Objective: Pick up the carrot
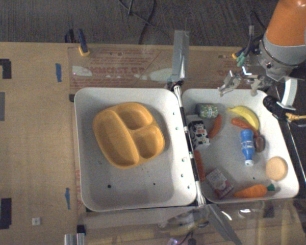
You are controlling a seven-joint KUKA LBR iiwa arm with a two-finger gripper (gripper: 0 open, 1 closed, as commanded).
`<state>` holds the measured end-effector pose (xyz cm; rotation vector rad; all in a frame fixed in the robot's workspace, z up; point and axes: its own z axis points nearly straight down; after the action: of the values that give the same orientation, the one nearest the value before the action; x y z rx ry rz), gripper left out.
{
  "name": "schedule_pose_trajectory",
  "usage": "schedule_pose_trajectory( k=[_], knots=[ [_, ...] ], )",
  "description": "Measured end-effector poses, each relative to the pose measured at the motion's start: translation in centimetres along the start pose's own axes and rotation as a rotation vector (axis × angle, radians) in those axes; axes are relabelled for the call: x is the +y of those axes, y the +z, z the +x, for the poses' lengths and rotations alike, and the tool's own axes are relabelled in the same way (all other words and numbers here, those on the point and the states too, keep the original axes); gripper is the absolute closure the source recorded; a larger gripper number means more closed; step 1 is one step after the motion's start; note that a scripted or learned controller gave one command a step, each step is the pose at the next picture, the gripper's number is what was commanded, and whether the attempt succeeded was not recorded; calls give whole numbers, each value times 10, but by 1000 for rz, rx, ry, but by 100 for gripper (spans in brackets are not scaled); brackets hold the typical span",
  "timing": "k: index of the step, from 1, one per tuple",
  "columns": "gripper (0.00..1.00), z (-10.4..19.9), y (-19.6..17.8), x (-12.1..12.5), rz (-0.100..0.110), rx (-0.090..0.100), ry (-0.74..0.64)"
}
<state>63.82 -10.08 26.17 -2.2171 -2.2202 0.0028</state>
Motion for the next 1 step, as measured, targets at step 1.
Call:
schedule_pose_trajectory(
  k=[1],
  knots=[
    [0, -7, 66, -18, -1, -1, -491]
  ],
)
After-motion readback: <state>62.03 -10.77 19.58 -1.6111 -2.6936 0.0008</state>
